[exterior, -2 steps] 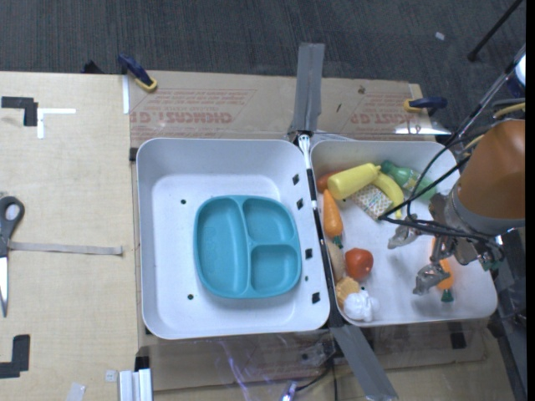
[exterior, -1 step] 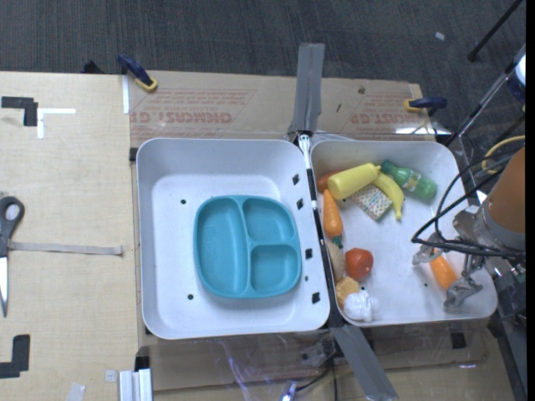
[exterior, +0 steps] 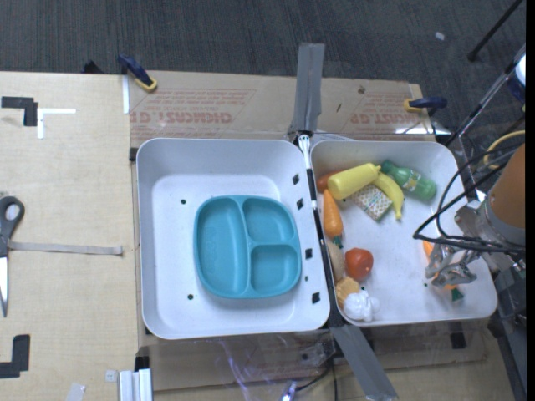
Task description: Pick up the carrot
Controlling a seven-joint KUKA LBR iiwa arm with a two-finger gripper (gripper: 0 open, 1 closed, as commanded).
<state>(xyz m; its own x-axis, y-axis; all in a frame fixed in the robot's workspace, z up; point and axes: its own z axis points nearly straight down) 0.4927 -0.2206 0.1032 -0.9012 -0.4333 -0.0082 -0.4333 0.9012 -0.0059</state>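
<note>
Pincer (exterior: pixel 449 267) low at right bin's (exterior: pixel 399 309) right edge, grip state unreadable, blurred. Carrot (exterior: pixel 333 215) against left wall. Left bin (exterior: pixel 159 249) holds teal tray (exterior: pixel 248 246).

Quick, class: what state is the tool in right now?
Tool: low over the right edge of the right bin, with something orange at its tip; open or closed cannot be told. The carrot lies by the divider.

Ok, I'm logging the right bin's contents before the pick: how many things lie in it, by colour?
Yellow: 2, the mustard bottle and the banana
Green: 1, a bottle
Orange: 1, the carrot
Red: 1, a tomato
White: 1, a small figure
Patterned tan: 1, a flat packet
Total: 7 that I can make out
</note>
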